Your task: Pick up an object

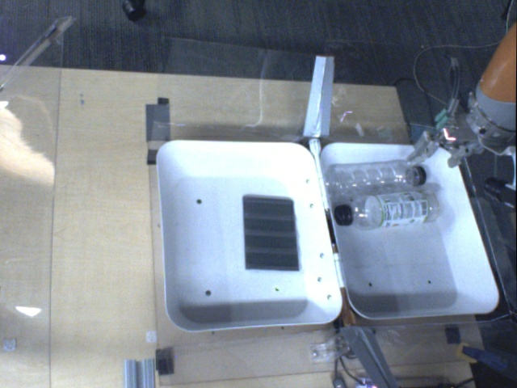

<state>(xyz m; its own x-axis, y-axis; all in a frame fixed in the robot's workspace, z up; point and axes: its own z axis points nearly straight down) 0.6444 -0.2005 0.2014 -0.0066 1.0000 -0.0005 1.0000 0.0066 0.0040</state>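
End effector (440, 146) above two-bottle bin (420, 297)

Dark ribbed pad (271, 233) — left bin (182, 217)

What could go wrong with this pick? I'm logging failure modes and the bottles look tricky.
The two clear bottles lie on their sides, close together: closing on the upper bottle may nudge the labelled bottle and roll it away. Both are round and smooth, so either might slip out. The hand sits at the right bin's far rim, so it might clip that wall coming down.
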